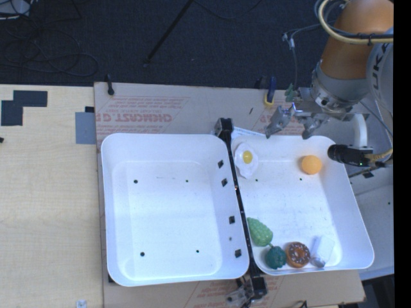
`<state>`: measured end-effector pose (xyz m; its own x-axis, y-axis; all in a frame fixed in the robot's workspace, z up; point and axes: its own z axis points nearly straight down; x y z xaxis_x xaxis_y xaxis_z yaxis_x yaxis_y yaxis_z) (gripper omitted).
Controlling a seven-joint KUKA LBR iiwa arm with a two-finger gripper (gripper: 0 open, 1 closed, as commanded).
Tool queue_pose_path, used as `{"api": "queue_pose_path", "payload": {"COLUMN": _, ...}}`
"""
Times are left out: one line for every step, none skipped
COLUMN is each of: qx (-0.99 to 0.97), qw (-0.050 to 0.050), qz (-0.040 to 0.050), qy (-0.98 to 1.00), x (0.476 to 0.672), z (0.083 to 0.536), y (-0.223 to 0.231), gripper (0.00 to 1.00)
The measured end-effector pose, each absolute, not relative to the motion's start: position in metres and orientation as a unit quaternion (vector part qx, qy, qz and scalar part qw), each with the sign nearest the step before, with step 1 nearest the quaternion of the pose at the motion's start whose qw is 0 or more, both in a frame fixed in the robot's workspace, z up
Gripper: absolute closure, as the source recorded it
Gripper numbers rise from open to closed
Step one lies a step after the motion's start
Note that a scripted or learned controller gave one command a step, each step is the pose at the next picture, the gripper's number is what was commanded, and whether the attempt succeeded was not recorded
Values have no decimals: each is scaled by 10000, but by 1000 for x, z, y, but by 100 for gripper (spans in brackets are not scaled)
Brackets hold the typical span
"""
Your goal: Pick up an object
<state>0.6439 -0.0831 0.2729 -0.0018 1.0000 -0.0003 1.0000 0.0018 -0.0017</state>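
In the right bin (pixel 350 201), five or six small things lie scattered: an orange ball (pixel 311 165) sits toward the upper right of its floor, a fried-egg toy (pixel 246 160) rests against the upper left corner beside the divider, and along the lower edge a light green leafy piece (pixel 260 231), a dark teal lump (pixel 276 257), a chocolate donut (pixel 297 254) and a pale whitish block (pixel 323 249) cluster close together, the teal lump and donut touching. Above the bin's upper rim, in the upper right of the frame, the pincer (pixel 292 126) hangs with its two grey fingers spread apart and nothing between them; it stands apart from the orange ball, which lies lower and slightly right of it. The grey arm with its orange band (pixel 356 34) rises behind it toward the top right corner. The left bin (pixel 115 204) takes up the centre-left of the frame, showing its white floor. Both bins rest on a cardboard sheet (pixel 160 111) laid over the pale wooden surface (pixel 45 197), and dark cables run across the black floor (pixel 128 31) along the top.
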Motion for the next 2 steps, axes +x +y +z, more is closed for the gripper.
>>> {"api": "queue_pose_path", "payload": {"qx": -7065, "qw": 5, "qz": 7, "qy": -7078, "x": 644, "z": 273, "y": -83, "gripper": 0}}
{"api": "queue_pose_path", "payload": {"qx": -7065, "qw": 5, "qz": 7, "qy": -7078, "x": 644, "z": 273, "y": -83, "gripper": 0}}
